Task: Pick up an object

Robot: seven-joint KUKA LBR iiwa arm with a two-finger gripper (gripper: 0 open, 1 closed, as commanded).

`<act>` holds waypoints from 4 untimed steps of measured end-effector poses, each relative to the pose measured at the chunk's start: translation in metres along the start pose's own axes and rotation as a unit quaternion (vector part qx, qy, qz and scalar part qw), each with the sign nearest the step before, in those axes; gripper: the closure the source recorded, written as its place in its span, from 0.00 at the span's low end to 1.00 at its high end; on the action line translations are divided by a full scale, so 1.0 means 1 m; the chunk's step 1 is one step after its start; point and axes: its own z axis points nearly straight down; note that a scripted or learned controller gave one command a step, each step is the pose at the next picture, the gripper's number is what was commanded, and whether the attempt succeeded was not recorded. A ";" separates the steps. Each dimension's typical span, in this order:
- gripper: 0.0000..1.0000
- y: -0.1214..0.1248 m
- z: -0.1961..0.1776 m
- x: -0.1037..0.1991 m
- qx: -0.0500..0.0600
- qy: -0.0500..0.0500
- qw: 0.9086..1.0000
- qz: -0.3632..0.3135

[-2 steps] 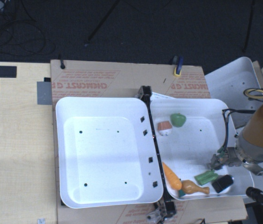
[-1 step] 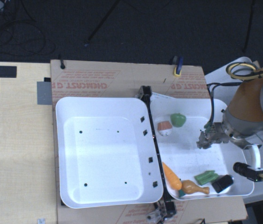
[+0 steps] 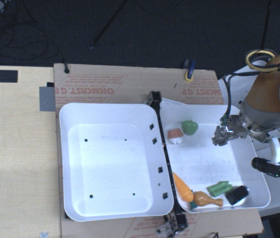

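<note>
Gripper point(image 3: 221, 137) over right bin point(image 3: 262, 190), near its right wall, up toward the far end; finger state hard to tell, nothing seen between them. Left of it, well apart: green ball point(image 3: 190, 127) touching a red-and-white piece point(image 3: 175, 136). Down at the near wall: carrot point(image 3: 182, 186), tan gourd point(image 3: 207, 199), green pod point(image 3: 218, 188), black block point(image 3: 237, 195), clustered. Left bin point(image 3: 70, 114) beside it.
</note>
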 end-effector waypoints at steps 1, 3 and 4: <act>1.00 -0.041 -0.061 -0.026 0.000 -0.001 1.000 0.002; 1.00 -0.029 -0.031 -0.050 0.004 0.001 1.000 -0.001; 1.00 -0.007 -0.016 -0.051 0.002 0.000 1.000 0.000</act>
